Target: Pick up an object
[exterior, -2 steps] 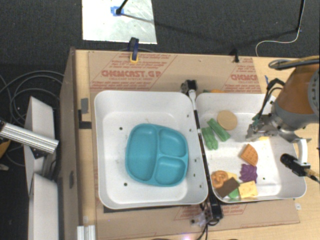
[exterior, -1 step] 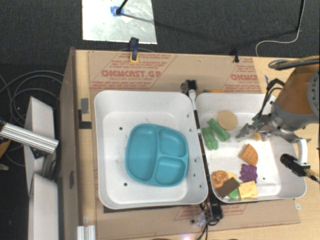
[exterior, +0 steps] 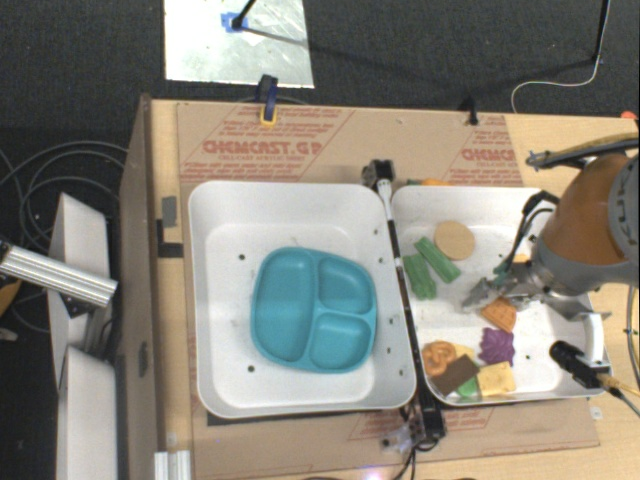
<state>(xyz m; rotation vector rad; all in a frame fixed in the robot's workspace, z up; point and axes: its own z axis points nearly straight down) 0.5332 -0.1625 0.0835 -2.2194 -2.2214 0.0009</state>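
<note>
Plainly, the camera view looks down at a slant on two shallow white bins side by side: the left bin (exterior: pixel 215 268) holds a teal divided plate (exterior: pixel 313 308), and the right bin (exterior: pixel 560 390) holds a scatter of small toy food pieces. The arm (exterior: pixel 600 223) comes in from the right, its orange band sitting over the far side of the right bin, and the gripper (exterior: pixel 490 293) hangs low near the middle of that bin; whether its pincer is wide or narrow I cannot tell, since the metal parts blur together there. Just beside it, on the near side, lies an orange wedge-shaped piece (exterior: pixel 499 315), the likeliest thing to be picked; nothing shows between the tool's tips. Other candidates lie close: a tan round disc (exterior: pixel 455 239) and two green sticks (exterior: pixel 428 266) toward the divider, a purple lumpy piece (exterior: pixel 496 346), a yellow block (exterior: pixel 496 378), a brown slab (exterior: pixel 457 372) and an orange ring-like piece (exterior: pixel 438 354) crowded at the near edge. I judge all of these to be light, stiff plastic or foam with smooth skins, so they may skid on the slick bin floor if nudged sideways. The wedge looks best taken across its shorter width, from straight above. The purple piece, near to it, could be knocked on the way down.
</note>
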